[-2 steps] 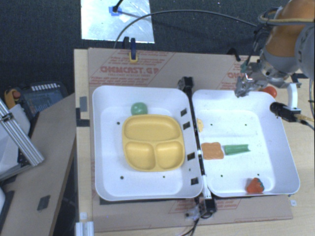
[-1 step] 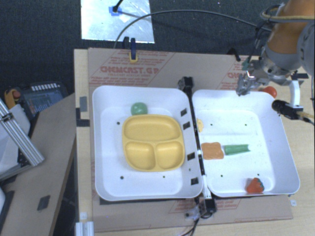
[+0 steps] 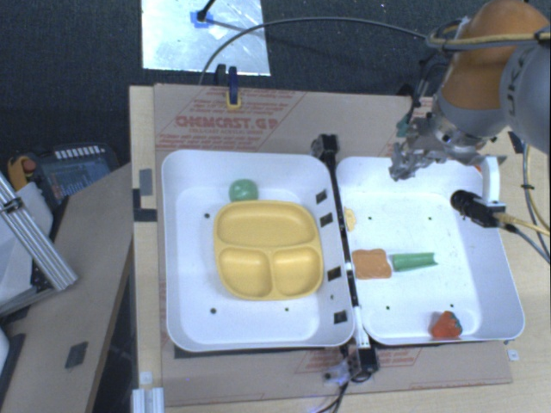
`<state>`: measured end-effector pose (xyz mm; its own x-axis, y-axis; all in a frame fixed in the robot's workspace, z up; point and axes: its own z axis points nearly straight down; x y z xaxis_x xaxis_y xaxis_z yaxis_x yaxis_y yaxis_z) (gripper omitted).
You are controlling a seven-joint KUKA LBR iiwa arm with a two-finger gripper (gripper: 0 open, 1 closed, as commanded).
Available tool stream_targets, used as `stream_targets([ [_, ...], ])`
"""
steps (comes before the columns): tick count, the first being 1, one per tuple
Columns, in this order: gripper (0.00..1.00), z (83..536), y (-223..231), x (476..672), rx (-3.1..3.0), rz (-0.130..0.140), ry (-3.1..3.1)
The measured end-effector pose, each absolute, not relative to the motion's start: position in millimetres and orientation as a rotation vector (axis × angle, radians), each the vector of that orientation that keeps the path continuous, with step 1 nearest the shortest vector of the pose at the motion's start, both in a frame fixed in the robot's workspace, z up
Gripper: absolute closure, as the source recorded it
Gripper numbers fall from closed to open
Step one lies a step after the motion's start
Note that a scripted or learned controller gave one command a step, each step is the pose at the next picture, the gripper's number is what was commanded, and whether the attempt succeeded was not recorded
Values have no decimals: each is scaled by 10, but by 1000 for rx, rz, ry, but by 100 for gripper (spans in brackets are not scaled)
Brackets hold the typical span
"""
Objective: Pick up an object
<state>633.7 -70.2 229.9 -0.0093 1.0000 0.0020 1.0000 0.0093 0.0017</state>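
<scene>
My gripper (image 3: 405, 169) hangs over the right bin's (image 3: 491, 256) far edge; I cannot tell its fingers' state.

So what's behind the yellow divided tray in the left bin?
A small green object sits just behind the yellow tray, its near edge partly hidden by the tray's rim, so its full shape can't be told.

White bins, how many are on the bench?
2. The left bin holds a yellow tray; the right bin sits beside it, under the hand.
</scene>
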Motion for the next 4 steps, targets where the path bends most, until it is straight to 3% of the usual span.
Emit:
stream_targets([
  [1, 100, 2271, -300, 5972, -2211, -1, -2229],
  [4, 100, 2220, 1051, 5268, -2207, -2, -2231],
])
